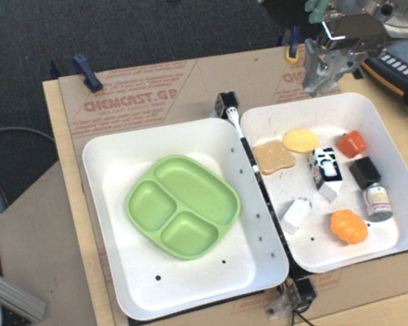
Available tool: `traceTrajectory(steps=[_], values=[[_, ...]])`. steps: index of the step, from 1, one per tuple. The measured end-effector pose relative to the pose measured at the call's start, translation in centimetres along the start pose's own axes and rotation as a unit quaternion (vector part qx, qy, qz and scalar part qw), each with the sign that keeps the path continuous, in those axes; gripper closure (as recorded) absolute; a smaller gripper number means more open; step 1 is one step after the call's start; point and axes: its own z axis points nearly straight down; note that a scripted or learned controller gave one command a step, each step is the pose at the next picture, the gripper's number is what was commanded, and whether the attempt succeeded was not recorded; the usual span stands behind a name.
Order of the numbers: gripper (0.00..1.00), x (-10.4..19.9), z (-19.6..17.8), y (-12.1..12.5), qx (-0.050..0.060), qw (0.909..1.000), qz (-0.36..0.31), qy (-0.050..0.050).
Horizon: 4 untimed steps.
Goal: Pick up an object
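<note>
Camera view: two white bins sit side by side on the surface (137, 92), which is covered by a brown board.

Left bin (115, 236): one green plate (183, 206) with three compartments, lying flat near the bin's centre.

Right bin (398, 155): eight small objects.
- Toast (273, 156), tan, at the far left, near the divider between the bins.
- Lemon (300, 140), yellow, just beside the toast on its right, touching or nearly so.
- Carton (324, 165), black and white, below the lemon, roughly mid-bin.
- White block (296, 213), toward the near left, apart from the carton.
- A smaller white piece (328, 192) lies at the carton's near end.
- Orange (348, 226), near the front wall.
- Red block (351, 144), far right.
- Black block (363, 171), just below the red one.
- Bottle (377, 202), with a pale label, just below the black block.

The gripper (322, 79) hangs above the far rim of the right bin, outside the cluster of objects and well apart from all of them. It has nothing in its grasp. I cannot tell from here how far its fingers are spread. The grey arm comes in from the upper right.
</note>
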Motion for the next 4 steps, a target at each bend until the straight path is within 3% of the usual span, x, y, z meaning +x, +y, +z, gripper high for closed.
traceTrajectory(steps=[1,2,3,4], values=[[1.00,-1.6,2.6,-0.1,0.011,0.9999,0.002,-0.002],[1.00,-0.1,20.5,-0.6,0.016,0.9999,0.002,-0.002],[1.00,-0.1,18.7,-0.4,0.008,1.0000,0.001,-0.001],[1.00,3.6,21.9,0.8,0.011,0.9999,0.000,-0.001]])
